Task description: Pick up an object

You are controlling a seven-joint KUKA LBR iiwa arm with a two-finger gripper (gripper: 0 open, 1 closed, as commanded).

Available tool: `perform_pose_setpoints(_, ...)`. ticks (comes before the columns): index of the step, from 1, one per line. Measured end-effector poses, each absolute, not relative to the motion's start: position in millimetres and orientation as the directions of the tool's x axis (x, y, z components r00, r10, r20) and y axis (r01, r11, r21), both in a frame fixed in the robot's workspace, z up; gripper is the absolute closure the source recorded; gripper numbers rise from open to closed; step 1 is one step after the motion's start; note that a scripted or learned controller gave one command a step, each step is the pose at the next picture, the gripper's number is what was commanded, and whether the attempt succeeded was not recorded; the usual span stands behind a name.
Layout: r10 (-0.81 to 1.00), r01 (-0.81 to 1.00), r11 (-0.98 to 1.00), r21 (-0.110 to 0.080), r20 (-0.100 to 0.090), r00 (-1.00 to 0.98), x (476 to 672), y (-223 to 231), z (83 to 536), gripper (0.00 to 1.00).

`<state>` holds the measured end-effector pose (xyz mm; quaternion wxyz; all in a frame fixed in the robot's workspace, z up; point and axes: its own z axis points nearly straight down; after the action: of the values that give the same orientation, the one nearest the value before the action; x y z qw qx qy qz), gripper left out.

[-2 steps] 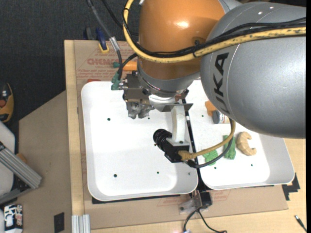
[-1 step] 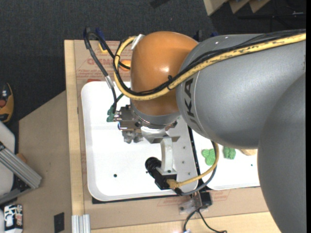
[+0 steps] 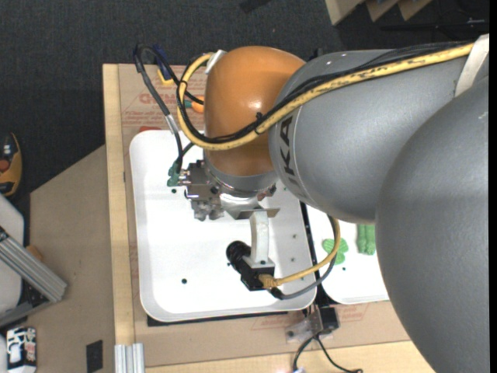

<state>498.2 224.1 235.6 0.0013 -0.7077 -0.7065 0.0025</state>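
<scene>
My gripper [image 3: 203,207] hangs low over the upper middle of the left white bin [image 3: 147,239], under the orange wrist band [image 3: 241,107]. From above its body hides whatever lies right beneath it. Two small green objects [image 3: 335,247] [image 3: 365,239] lie in the right bin [image 3: 353,290], partly covered by the grey arm. I see nothing held in the gripper.
The big grey arm [image 3: 388,154] covers most of the right bin. A white bracket with a black part [image 3: 250,266] and a yellow cable hangs off the wrist over the left bin's lower middle. Cables [image 3: 159,92] loop past the bin's top-left corner.
</scene>
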Motion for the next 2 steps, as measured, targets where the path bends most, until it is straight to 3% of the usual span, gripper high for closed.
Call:
perform_pose_setpoints(1,1.000,1.000,-0.001,-0.009,-0.003,0.001,476.8,222,190,1.00)
perform_pose_setpoints(2,1.000,1.000,0.001,0.011,0.006,-0.002,488.5,225,304,1.00)
